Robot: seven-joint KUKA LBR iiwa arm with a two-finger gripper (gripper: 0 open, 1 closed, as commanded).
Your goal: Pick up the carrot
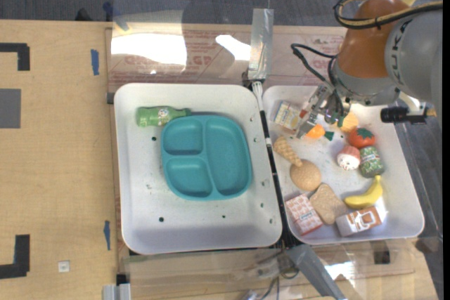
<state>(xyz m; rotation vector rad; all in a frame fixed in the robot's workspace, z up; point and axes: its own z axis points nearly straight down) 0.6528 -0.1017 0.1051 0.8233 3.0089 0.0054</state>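
Observation:
The carrot (316,131) is a small orange piece with a green end, lying near the back of the right bin (408,186). My gripper (313,120) hangs right over it, reaching down and to the left from the grey arm with its orange band (373,35). Its tip is just above the carrot's upper edge. I cannot tell whether they touch, and the wrist hides part of what lies beneath it.
Packed round the carrot are a pale packet (286,114), a tomato (361,138), a cone-shaped pastry (286,149), a bread roll (306,175), a banana (367,194) and small cartons (360,220). The left bin holds a teal divided plate (207,154) and a green bottle (160,116).

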